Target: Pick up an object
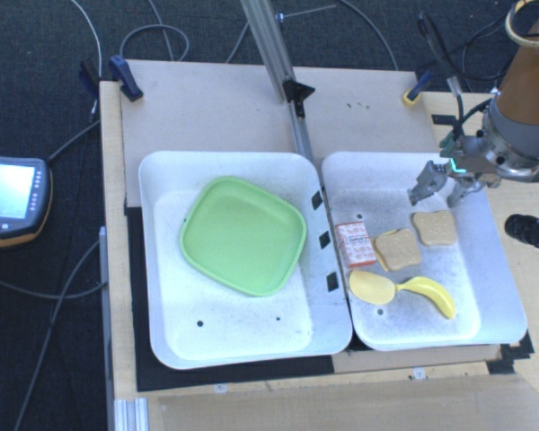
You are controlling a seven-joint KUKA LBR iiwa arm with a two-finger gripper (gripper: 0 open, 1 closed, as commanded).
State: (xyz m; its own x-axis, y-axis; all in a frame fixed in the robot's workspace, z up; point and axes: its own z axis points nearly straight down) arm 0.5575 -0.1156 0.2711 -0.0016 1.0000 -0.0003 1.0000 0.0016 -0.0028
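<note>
In the right bin (pixel 494 277) lie two tan bread slices (pixel 398 249) (pixel 435 228), a small red and white packet (pixel 354 244), a pale yellow round piece (pixel 372 286) and a yellow banana (pixel 431 294). My gripper (pixel 438 189) hangs over the bin's upper right part, just above the farther bread slice. Its grey fingers (pixel 425 187) are spread apart with nothing between them.
The left bin (pixel 162 268) holds a green square plate (pixel 242 235). A metal pole (pixel 268 34) slants down to the gap between the bins. A handheld screen (pixel 9 196) lies off the bench at the left. Cables run around the bench.
</note>
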